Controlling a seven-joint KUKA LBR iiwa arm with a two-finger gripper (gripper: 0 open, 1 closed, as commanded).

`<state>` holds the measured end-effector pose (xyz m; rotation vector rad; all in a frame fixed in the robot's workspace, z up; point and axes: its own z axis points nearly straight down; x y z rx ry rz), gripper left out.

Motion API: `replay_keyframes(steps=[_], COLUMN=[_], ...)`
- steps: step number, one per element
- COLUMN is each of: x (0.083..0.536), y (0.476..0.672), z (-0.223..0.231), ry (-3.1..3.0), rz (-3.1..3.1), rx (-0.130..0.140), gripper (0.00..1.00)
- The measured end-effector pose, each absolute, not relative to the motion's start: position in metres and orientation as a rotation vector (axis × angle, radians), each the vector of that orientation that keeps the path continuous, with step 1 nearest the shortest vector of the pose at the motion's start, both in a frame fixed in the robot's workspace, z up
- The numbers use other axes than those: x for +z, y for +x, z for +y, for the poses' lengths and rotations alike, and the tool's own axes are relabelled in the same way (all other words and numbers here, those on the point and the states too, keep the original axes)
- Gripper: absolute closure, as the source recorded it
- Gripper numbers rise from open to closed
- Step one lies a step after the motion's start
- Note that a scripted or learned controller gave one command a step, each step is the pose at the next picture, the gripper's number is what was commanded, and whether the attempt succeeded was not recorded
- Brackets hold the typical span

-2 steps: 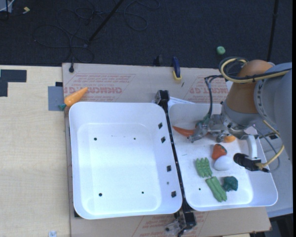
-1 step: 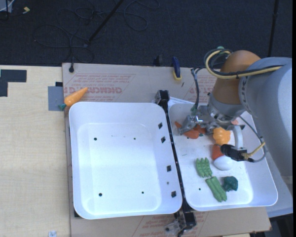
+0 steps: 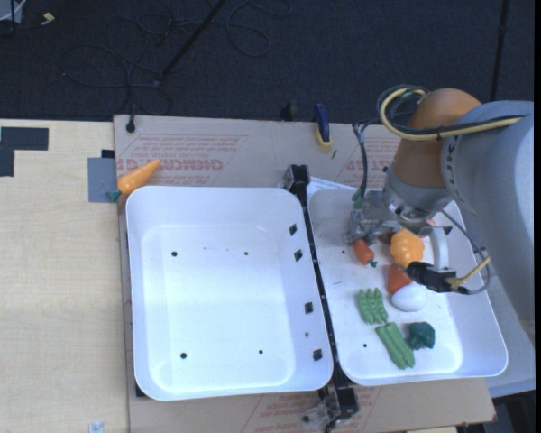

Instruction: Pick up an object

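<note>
My gripper (image 3: 363, 231) hangs low over the far left part of the right bin (image 3: 487, 354), beneath the grey wrist and its orange band. A small red piece (image 3: 365, 253) lies right under the gripper's tip, touching or nearly touching it. Just to its right sit an orange round piece (image 3: 406, 245) and a red and white piece (image 3: 404, 292). Nearer the front of the bin lie a ribbed green piece (image 3: 371, 306), a long green pod (image 3: 395, 345) and a dark green lump (image 3: 421, 335).
The left bin (image 3: 153, 242) stands beside the right one, with a black divider (image 3: 310, 278) between them. An orange carrot (image 3: 137, 177) lies on the board outside the left bin's far left corner. Cables loop off the wrist.
</note>
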<state>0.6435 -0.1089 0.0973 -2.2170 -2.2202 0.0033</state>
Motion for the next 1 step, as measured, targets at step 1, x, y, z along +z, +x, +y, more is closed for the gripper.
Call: replay_keyframes(steps=[1], x=[0.1943], y=[0.6459], z=[-0.0475], ry=[-2.217], rz=[-2.231], rx=[-0.010], gripper=[1.00])
